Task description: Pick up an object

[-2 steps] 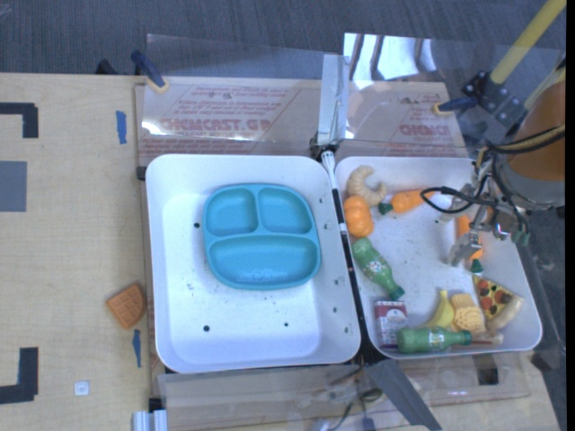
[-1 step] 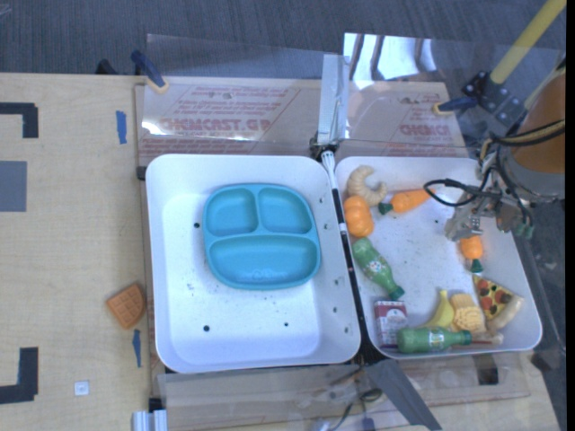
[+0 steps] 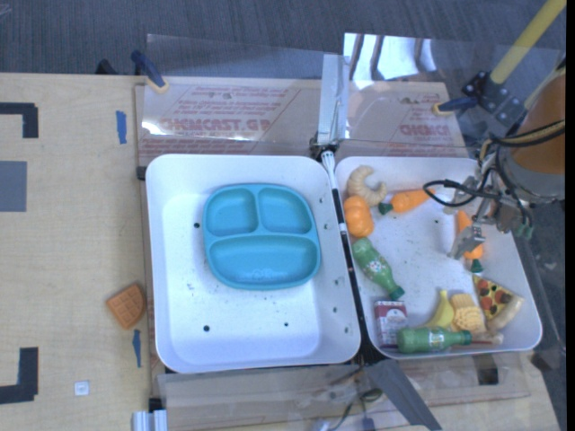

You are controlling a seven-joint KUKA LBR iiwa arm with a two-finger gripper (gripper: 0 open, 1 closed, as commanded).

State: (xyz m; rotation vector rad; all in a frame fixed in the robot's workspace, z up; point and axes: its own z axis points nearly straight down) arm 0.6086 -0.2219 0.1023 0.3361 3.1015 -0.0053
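Observation:
My gripper (image 3: 469, 239) reaches down into the right bin (image 3: 532, 326) near its right wall. A small orange piece (image 3: 474, 252) lies right under it, partly hidden by it. To the left lie a carrot (image 3: 409, 201), a beige ginger root (image 3: 364, 183) and an orange pumpkin (image 3: 357, 219). A green bottle (image 3: 376, 268) lies slanted near the bin's left wall. Along the front are a red and white box (image 3: 389, 320), a second green bottle (image 3: 434, 338), a banana (image 3: 440, 309), a corn cob (image 3: 464, 313) and a pizza slice (image 3: 496, 300).
The left bin (image 3: 171, 330) holds a blue divided plate (image 3: 260, 237). A waffle piece (image 3: 127, 304) lies on the wooden bench left of the bins. Clear plastic panels (image 3: 234, 106) stand behind both bins. Cables (image 3: 449, 189) hang beside the wrist.

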